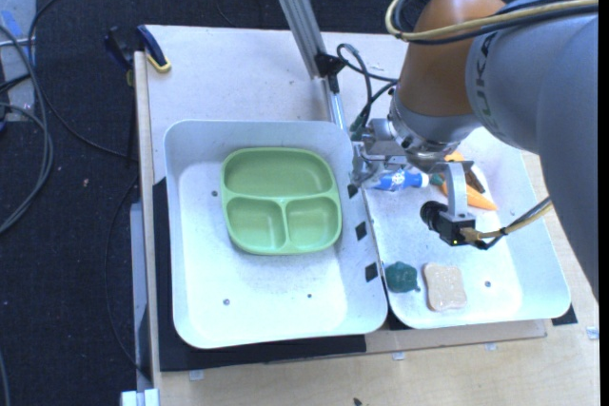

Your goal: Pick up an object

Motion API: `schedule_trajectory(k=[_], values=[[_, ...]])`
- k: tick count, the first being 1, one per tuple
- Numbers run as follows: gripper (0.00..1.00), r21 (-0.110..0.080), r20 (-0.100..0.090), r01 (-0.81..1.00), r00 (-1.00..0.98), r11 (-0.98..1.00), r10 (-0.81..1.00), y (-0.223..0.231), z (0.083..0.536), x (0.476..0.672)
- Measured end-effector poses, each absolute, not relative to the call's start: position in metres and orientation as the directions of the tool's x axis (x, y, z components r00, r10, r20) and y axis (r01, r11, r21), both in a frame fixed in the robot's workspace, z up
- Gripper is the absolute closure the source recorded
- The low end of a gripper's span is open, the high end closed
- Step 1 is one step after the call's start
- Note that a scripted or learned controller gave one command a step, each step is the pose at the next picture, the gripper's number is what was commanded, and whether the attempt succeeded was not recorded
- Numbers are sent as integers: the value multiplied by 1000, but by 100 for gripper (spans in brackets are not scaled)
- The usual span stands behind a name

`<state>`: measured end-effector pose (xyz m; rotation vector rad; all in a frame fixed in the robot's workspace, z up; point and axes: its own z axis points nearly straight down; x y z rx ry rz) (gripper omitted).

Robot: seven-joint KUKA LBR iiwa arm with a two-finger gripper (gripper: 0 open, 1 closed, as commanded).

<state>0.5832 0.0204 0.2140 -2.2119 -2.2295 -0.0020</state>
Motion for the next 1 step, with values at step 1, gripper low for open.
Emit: schedule_trajectory(k=[1], values=[[100,2,2,1000,-9,9,1000,73,228,585]])
